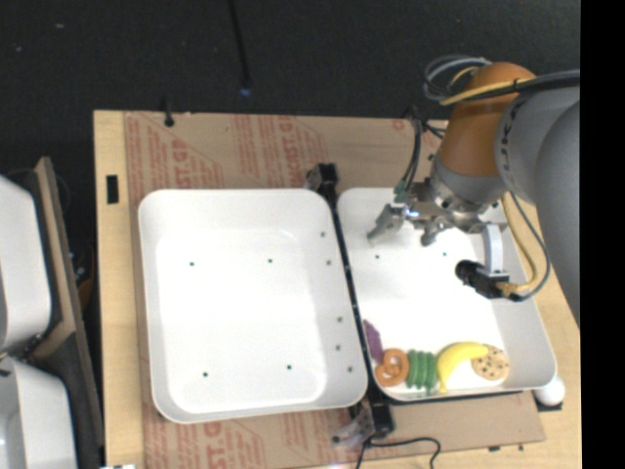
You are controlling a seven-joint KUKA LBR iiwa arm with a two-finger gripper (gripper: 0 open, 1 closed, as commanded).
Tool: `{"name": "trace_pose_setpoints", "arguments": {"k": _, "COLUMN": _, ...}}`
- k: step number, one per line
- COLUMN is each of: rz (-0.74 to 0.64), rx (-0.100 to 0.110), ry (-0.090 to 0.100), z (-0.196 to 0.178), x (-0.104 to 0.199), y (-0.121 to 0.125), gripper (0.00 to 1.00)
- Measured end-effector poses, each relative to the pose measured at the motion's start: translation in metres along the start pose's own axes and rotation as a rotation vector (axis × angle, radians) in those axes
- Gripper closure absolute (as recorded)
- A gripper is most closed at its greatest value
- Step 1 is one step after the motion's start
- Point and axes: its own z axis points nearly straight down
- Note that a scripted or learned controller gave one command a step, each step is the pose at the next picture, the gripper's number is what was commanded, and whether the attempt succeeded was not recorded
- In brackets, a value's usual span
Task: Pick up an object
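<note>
I see red printed letters in rows on the brown cardboard sheet [244,154] under my two bins, but they are too small and blurred, so I cannot read any word.

Small toy foods [441,365] lie clustered along the right bin's [420,281] near edge.

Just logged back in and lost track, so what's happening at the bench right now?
The arm reaches in from the right, with its claw hovering over the upper part of the right bin, fingers spread and nothing between them. The toy food sits untouched along that bin's near edge: an orange ring, a green piece, a banana and a cookie, with a purple piece by the left wall. Nothing is picked up yet.
</note>
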Motion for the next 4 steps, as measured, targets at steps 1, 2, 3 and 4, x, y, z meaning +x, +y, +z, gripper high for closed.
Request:
{"name": "trace_pose_setpoints", "arguments": {"k": 1, "rz": 0.001, "rx": -0.005, "ry": 0.000, "z": -0.013, "x": 0.000, "y": 0.001, "gripper": 1.00}}
{"name": "trace_pose_setpoints", "arguments": {"k": 2, "rz": 0.000, "rx": -0.007, "ry": 0.000, "z": -0.058, "x": 0.002, "y": -0.003, "gripper": 1.00}}
{"name": "trace_pose_setpoints", "arguments": {"k": 3, "rz": -0.001, "rx": -0.007, "ry": 0.000, "z": -0.100, "x": 0.003, "y": -0.003, "gripper": 1.00}}
{"name": "trace_pose_setpoints", "arguments": {"k": 4, "rz": 0.000, "rx": -0.008, "ry": 0.000, "z": -0.151, "x": 0.003, "y": -0.002, "gripper": 1.00}}
